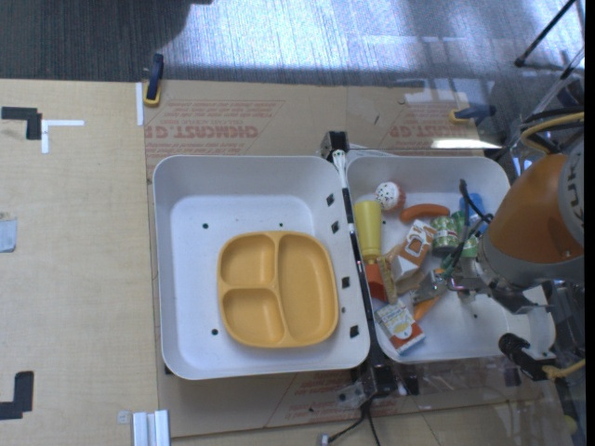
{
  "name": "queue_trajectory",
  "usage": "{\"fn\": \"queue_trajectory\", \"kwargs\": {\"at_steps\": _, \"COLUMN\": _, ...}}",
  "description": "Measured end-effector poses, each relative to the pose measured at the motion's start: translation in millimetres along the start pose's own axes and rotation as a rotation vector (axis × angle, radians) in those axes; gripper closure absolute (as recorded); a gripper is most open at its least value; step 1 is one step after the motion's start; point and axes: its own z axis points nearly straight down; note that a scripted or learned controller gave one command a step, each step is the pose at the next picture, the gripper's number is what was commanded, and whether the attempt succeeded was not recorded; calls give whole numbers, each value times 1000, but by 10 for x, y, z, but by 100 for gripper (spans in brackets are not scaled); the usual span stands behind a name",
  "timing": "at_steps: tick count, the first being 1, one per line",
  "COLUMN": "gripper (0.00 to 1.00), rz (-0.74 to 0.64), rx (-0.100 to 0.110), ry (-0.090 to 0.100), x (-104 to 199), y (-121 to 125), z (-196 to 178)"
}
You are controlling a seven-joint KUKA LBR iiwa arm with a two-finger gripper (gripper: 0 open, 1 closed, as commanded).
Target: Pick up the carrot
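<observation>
Cardboard-covered bench [307,119] carries two white bins side by side, dark carpet behind. Left bin [186,249] holds a yellow divided plate [277,288]. Right bin [483,337] holds the clutter. Arm [539,221] reaches in over the right bin; gripper [444,282] is low among the items near the bin's middle. Can't tell if it's open, closed or gripping: clutter hides it. Carrot [424,308], probably the orange sliver just beside the gripper on its near-left, lies flat on the bin floor, mostly covered. Beyond the gripper: an orange sausage-like piece [424,212], a white dotted ball [388,193]. Left of it: yellow bottle [369,227], small carton [414,247]. Green can [448,233] just behind. Flat packet [398,327] nearer the camera, left of the gripper.
</observation>
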Motion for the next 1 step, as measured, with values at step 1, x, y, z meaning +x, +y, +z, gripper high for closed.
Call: {"fn": "queue_trajectory", "kwargs": {"at_steps": 1, "gripper": 100, "rz": 6, "rx": -3, "ry": -1, "x": -12, "y": 17, "z": -90}}
